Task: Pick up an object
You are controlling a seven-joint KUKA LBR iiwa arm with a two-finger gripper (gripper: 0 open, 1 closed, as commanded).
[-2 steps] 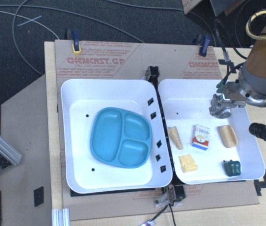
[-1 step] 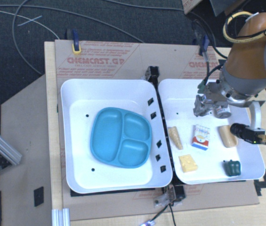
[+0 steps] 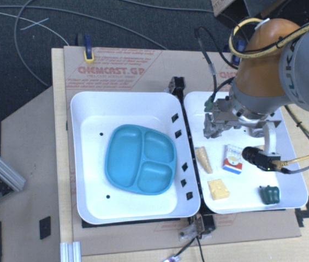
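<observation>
Seen from the fixed camera above, the surface (image 3: 116, 231) carries two shallow white bins side by side. The left bin (image 3: 83, 108) holds a light blue divided plate (image 3: 141, 159) with rounded corners and three compartments, lying flat near the bin's middle. The right bin (image 3: 296, 184) holds the small things that could be picked up. A tan, cone-shaped piece (image 3: 203, 159) lies near the bin's left wall, its narrow end pointing toward the lower right. Just below it sits a pale yellow block (image 3: 218, 189) with a rough, crumbly look, roughly square. To the right of the cone lies a small flat packet (image 3: 232, 159), white with a red patch and a blue lower edge, slightly tilted. Near the bin's lower right corner rests a dark green, lumpy object (image 3: 269, 194), well apart from the others. The grey arm with its orange band (image 3: 263, 53) reaches in from the right and bends down over the upper part of the right bin. The hand (image 3: 215, 126) hangs over the bin's upper left area, above the cone and apart from it; its metal fingers point downward with nothing visible between them, but whether they stand wide or narrow I cannot tell from this angle. A black fitting with a yellow cable (image 3: 261, 158) sits just right of the packet.
</observation>
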